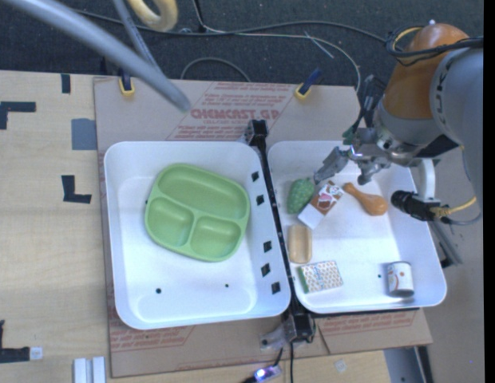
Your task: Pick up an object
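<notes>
Gripper [343, 163] fingers are seen spread apart over the upper part of the right bin [423, 246], with nothing held between them. Just below the fingertips, a small red-and-white carton [323, 203] is found lying tilted on the bin floor, apart from the gripper. Beside the carton to the camera view's right, a tan drumstick-shaped toy [367, 199] is laid; to its left, a green bumpy object [300, 195] is set near the divider between the bins. Lower down, a pale yellow oblong piece [299, 244] is placed, and below it a flat patterned packet [321, 277]. A small can [398, 278] is seen on its side near the bin's lower right corner. The left bin [128, 278] is occupied by a green divided plate [198, 211], well apart from the gripper.
</notes>
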Action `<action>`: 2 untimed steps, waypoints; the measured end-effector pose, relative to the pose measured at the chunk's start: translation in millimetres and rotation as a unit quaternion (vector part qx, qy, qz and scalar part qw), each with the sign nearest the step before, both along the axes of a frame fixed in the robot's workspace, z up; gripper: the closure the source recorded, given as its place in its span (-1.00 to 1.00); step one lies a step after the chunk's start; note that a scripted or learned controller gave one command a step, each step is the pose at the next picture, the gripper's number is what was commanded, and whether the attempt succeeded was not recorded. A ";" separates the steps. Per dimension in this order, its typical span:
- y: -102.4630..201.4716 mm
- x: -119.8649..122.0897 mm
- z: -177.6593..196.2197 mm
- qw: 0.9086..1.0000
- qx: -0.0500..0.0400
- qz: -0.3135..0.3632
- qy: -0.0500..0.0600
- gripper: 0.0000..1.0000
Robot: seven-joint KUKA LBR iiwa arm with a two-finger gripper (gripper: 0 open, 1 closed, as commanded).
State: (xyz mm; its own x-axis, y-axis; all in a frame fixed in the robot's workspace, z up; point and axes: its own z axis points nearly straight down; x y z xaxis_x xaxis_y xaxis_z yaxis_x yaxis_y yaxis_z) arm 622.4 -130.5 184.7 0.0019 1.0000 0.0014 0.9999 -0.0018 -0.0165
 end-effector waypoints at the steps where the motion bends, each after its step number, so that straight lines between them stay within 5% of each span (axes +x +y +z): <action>1: -0.2 2.9 9.5 1.000 -0.001 0.001 -0.007 -1.00; 2: 1.9 7.6 -36.3 1.000 -0.001 0.002 -0.005 -1.00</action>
State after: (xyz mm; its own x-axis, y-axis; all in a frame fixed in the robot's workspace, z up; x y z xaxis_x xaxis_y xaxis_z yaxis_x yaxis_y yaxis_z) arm 630.0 -128.6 148.4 -0.0020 1.0000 -0.0010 1.0000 0.0020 -0.0061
